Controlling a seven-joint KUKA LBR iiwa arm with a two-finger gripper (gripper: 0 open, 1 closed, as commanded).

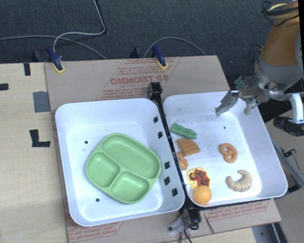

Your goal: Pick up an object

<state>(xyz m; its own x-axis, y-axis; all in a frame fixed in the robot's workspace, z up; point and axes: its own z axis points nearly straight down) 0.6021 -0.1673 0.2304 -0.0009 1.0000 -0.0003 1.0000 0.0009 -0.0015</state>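
Note:
My gripper (237, 105) hangs over the far right edge of the right bin (259, 135), fingers spread open with nothing between them. Below it in that bin lie a green piece (183, 131), an orange-brown cracker (188, 147), a small pretzel (229, 152), a beige croissant-shaped piece (238, 181), a yellow and red item (198, 176) and an orange ball (202, 195). The pretzel is the closest of them, a short way toward the front from the fingers.
The left bin (70, 152) holds a green divided plate (123, 167). A black divider (167, 143) runs between the bins. Blue clamps (57, 61) and cables sit at the back of the cardboard sheet.

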